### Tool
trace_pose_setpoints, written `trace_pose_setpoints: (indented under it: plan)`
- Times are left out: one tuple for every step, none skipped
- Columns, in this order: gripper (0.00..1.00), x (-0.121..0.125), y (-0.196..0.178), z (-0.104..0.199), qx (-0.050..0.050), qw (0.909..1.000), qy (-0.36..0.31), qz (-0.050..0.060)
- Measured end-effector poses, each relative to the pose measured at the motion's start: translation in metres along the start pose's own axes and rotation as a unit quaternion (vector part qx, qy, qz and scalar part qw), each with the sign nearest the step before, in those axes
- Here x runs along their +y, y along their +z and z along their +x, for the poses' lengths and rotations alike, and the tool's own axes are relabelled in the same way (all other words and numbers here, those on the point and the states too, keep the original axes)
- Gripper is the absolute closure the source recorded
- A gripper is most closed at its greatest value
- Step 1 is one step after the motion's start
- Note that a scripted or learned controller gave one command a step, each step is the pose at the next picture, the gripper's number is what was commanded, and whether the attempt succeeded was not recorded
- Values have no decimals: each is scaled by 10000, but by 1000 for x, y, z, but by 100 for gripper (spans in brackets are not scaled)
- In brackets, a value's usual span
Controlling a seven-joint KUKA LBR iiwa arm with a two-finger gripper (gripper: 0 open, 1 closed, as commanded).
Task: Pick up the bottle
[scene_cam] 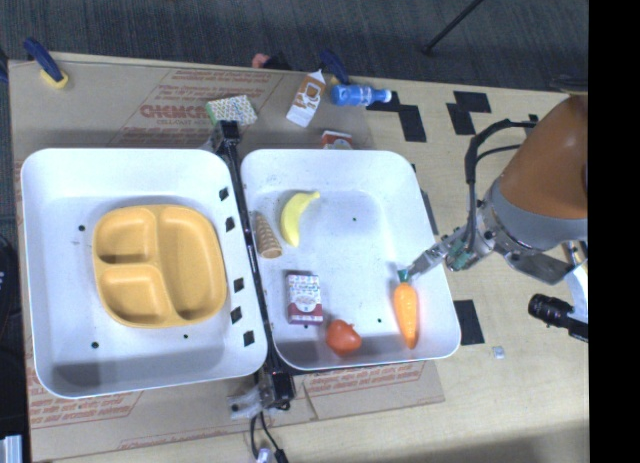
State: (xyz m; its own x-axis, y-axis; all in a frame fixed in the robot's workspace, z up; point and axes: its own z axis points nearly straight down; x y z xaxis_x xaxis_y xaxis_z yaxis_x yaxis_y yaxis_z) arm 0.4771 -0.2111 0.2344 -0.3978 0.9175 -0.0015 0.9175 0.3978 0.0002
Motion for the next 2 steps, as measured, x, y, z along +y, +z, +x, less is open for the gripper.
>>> trace_pose_setpoints:
  plan:
    - [100,-1,20,1,23,9868,1622,19]
    - [100,0,-17,0,1,9983,577,0]
